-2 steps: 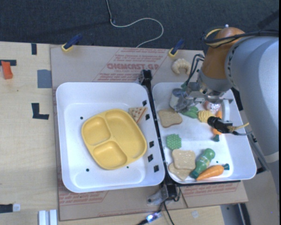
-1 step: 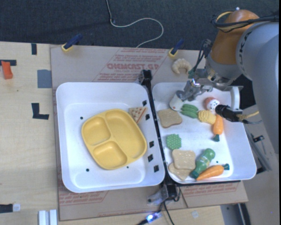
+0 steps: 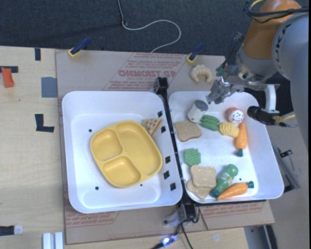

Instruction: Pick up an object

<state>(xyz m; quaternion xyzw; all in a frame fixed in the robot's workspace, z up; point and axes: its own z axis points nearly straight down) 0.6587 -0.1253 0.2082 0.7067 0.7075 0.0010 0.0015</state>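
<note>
The gripper (image 3: 216,94) is hanging over the far edge of the right bin (image 3: 264,160), its fingers too blurred to tell apart from together, nothing visibly held. A small grey cup (image 3: 198,111) is lying just beside it.

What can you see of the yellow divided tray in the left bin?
The yellow tray is a rounded-corner plate with three compartments, glossy like plastic, and all three look bare. It lies flat on the floor of the left bin, turned at an angle to the bin's walls. At its upper right corner sits a small tan cracker-like piece, seemingly touching or overlapping the rim. The gripper is over the right bin, well away from it.
</note>
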